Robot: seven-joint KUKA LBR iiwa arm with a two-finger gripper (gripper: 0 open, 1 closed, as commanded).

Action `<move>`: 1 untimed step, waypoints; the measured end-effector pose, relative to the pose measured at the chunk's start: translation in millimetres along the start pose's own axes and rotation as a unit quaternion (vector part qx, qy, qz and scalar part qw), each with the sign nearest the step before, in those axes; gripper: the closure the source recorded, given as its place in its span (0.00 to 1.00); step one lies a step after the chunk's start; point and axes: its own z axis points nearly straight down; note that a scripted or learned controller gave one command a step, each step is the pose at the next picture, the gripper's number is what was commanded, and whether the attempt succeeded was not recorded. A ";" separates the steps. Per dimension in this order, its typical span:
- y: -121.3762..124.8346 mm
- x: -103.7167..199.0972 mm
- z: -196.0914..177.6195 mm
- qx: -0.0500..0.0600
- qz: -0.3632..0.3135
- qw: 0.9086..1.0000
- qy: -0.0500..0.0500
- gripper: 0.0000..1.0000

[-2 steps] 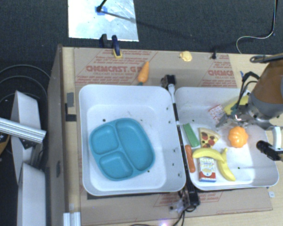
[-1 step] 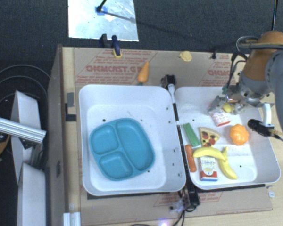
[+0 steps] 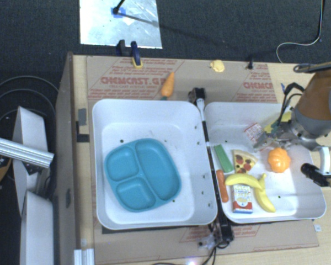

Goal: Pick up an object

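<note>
Bench (image 3: 127, 73): brown board surface printed with red lettering, bearing two white bins.
Left bin (image 3: 113, 112) and right bin (image 3: 309, 206) sit side by side, touching along a dark centre seam. At the far edge, an orange carrot-shaped piece (image 3: 167, 85) lies just behind the left bin; a small yellow item (image 3: 217, 66) rests farther right near the back rim; a blue-and-yellow clamp (image 3: 133, 53) grips the rear edge.

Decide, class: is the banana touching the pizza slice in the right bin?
Touching. The camera view shows the banana's left end lying against the lower edge of the pizza slice, with no white bin floor between them.
</note>
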 end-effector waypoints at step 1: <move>65.7 -3.6 0.5 0.023 -0.001 1.000 0.004 0.00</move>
